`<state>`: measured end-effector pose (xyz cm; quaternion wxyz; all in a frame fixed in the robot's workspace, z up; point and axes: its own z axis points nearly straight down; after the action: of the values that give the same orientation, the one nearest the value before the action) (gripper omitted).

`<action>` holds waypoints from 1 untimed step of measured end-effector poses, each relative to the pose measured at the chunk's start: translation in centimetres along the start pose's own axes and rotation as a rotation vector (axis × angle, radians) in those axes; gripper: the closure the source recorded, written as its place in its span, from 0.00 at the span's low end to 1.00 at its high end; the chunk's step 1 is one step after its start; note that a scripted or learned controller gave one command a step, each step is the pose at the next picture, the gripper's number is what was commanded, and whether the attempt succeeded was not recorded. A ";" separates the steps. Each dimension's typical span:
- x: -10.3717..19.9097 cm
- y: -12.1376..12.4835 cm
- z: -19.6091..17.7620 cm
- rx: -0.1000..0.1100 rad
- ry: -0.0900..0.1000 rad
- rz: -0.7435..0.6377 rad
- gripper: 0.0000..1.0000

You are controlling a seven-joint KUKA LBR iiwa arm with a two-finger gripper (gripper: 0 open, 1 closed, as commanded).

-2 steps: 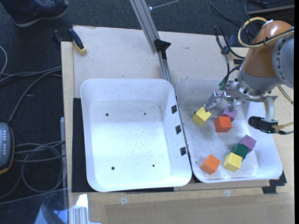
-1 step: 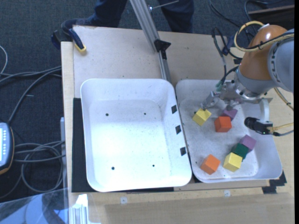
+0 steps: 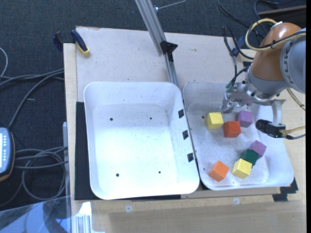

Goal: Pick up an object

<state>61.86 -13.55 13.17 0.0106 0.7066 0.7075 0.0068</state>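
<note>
Gripper [image 3: 230,106] low over right bin [image 3: 277,178]; finger spread cannot be told at this slant; nothing seen between them; yellow cube [image 3: 214,121] just left-below the tips, red cube [image 3: 232,129] just below, purple cube [image 3: 245,118] to their right; left bin [image 3: 97,101] well apart.

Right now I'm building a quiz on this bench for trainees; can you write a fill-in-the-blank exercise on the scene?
1. All the small wooden cubes lie in the ___ shallow white bin.
2. The red cube touches the ___ cube beside it on the left.
3. The green cube sits between a purple cube and a ___ cube.

Missing: right; yellow; yellow
</note>
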 end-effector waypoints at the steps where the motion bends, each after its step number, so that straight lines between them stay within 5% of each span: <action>1: -0.9 0.1 -6.1 0.017 0.003 0.001 1.00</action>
<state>61.83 -14.41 19.29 0.0038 0.7070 0.7072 0.0019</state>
